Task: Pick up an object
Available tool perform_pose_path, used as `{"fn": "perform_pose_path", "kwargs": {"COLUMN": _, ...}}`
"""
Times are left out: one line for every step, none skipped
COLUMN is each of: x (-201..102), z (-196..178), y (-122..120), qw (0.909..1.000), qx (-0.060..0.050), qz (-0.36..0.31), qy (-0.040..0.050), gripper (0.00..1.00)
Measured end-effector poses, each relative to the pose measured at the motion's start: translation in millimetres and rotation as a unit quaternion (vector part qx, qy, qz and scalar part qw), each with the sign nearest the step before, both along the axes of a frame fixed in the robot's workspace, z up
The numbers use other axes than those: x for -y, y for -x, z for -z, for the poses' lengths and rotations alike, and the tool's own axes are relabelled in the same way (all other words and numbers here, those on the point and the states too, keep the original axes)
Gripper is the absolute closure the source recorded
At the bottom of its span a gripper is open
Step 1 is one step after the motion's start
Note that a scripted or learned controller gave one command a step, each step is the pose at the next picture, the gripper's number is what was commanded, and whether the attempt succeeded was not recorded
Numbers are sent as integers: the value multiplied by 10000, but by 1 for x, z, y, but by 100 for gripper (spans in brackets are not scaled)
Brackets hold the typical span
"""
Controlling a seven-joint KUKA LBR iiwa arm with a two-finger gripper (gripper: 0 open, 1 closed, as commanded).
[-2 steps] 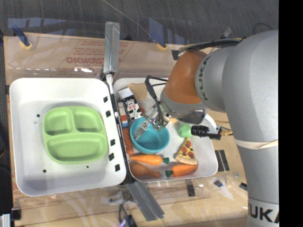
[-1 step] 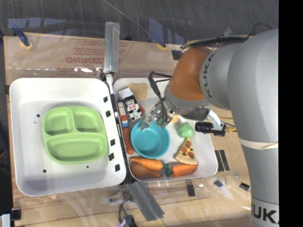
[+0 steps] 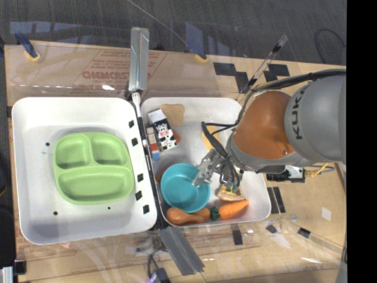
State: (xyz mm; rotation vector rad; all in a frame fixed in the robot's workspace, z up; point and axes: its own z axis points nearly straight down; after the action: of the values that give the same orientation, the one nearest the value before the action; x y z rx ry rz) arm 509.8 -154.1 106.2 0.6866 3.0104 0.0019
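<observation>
- Arm (image 3: pixel 294 122) reaches in from the right and hangs low over the right bin (image 3: pixel 194 106); orange band sits above the wrist, hiding part of the bin's right half
- Right bin is crowded: blue bowl (image 3: pixel 184 187) at lower centre, orange carrot (image 3: pixel 232 209) along the near wall, a second orange-brown piece (image 3: pixel 185 216) beside it under the bowl, a small printed carton (image 3: pixel 162 135) near the divider, a tan flat piece (image 3: pixel 172 112) at the far wall
- Left bin (image 3: pixel 29 158) carries only a green divided plate (image 3: pixel 92 167), well apart from the arm; judged not the target
- Gripper (image 3: pixel 213 173) is down at the bowl's right rim, touching or just beside it; a small multicoloured item (image 3: pixel 228 188) lies just right of it, above the carrot
- Finger opening: cannot tell, metal parts blur together; nothing visibly held
- Judgement: likeliest pick is the bowl rim or the small item, both right beside the gripper; clutter makes a clean grasp doubtful
</observation>
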Motion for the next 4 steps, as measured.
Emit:
{"fn": "perform_pose_path", "kwargs": {"x": 8, "z": 0, "y": 14, "qw": 9989, "qx": 20, "qz": 465, "qy": -41, "gripper": 100}}
{"fn": "perform_pose_path", "kwargs": {"x": -19, "z": -5, "y": 6, "qw": 9558, "qx": -177, "qz": 2931, "qy": -121, "gripper": 100}}
{"fn": "perform_pose_path", "kwargs": {"x": -73, "z": -89, "y": -41, "qw": 9330, "qx": -180, "qz": 3592, "qy": -139, "gripper": 100}}
{"fn": "perform_pose_path", "kwargs": {"x": -126, "z": -95, "y": 22, "qw": 9358, "qx": -48, "qz": 3524, "qy": -51, "gripper": 100}}
